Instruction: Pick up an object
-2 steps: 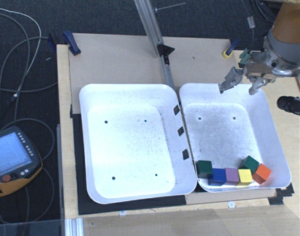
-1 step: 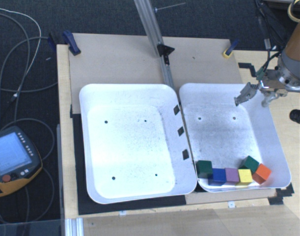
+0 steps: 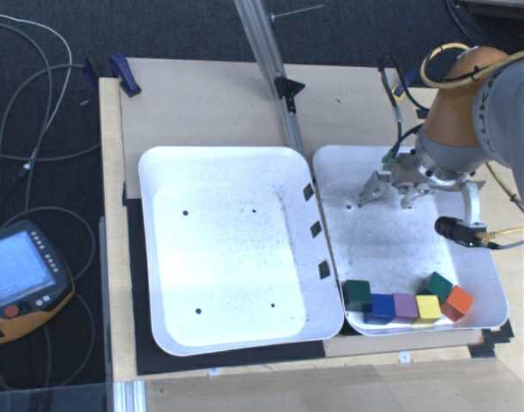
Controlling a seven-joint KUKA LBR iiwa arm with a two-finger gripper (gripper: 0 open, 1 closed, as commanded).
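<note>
Nothing is picked up yet. The left bin [image 3: 227, 247] sits on the left half of the surface [image 3: 210, 101], and only small dark specks mark its floor. The right bin [image 3: 364, 230] is just beside it, toward the right edge of the surface.

All the blocks sit in a row along the front wall of the right bin, close to the front right corner of the surface. From left to right there is a dark green block [image 3: 358, 293], a blue block [image 3: 382, 306], a purple block [image 3: 405, 305], a yellow block [image 3: 428, 306], another green block [image 3: 438, 285] and an orange block [image 3: 458, 302]. They touch or almost touch each other.

The claw [image 3: 383, 191] hangs over the back part of the right bin, well apart from the blocks. Its two fingers are spread apart and hold nothing. The arm [image 3: 467, 110] has to move toward the front, go down and close on one block.

Off the left edge of the surface, a hand controller [image 3: 21, 273] with a lit screen lies on a dark carpet floor [image 3: 39, 101] with cables [image 3: 30, 67]. A metal pole [image 3: 262, 33] leans over the back edge.
</note>
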